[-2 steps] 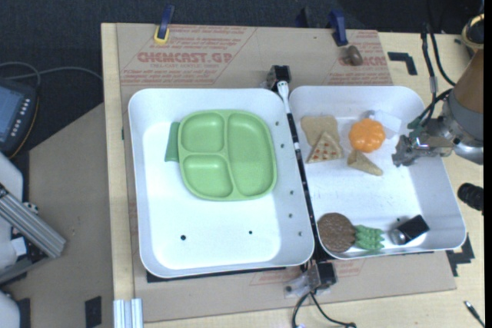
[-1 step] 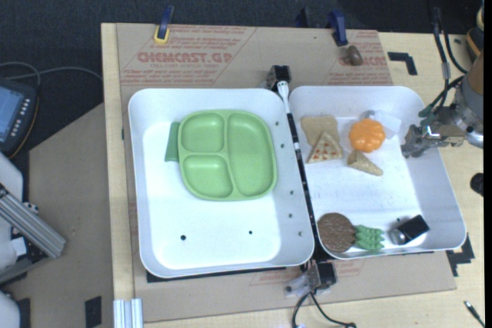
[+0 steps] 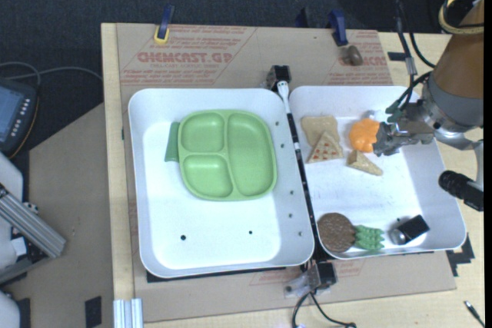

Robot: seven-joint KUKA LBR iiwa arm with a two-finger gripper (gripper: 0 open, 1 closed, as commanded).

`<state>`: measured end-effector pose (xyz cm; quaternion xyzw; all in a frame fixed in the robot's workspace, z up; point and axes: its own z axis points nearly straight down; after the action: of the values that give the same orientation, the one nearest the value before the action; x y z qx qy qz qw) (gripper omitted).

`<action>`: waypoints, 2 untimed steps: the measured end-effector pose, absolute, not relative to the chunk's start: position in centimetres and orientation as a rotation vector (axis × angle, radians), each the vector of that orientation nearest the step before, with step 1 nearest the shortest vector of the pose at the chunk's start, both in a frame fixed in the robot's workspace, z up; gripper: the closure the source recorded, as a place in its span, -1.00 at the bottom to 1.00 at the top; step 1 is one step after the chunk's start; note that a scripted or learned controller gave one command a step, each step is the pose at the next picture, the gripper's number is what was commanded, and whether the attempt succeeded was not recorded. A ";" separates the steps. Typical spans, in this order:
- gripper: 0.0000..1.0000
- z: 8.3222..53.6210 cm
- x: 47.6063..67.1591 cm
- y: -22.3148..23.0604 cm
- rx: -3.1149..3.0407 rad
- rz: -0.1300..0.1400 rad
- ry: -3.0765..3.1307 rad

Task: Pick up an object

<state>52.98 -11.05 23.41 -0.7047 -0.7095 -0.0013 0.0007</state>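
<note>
My gripper (image 3: 387, 138) hangs low over the back of the right bin (image 3: 377, 196). It sits right beside an orange ball-like toy (image 3: 362, 134) and touches its right side or nearly does. A tan bread slice (image 3: 318, 124), a pizza wedge (image 3: 327, 148) and a small tan wedge (image 3: 365, 163) lie just left of and below the orange toy. At the bin's front lie a brown round cookie (image 3: 335, 231), a green leafy toy (image 3: 370, 239) and a small black and silver object (image 3: 409, 230).
The left bin (image 3: 215, 238) holds a green divided plate (image 3: 228, 154) toward its back. A black divider rail (image 3: 296, 165) runs between the bins. Clamps (image 3: 162, 25) and cables line the far bench edge. The arm's grey and orange body (image 3: 461, 81) looms at the right.
</note>
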 end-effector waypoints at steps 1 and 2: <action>1.00 23.8 52.3 -5.8 -2.212 -0.001 -2.226; 1.00 23.5 51.7 -3.9 -2.217 0.002 -2.222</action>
<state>51.73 -3.93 23.46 -0.7063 -0.7079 0.0005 0.0013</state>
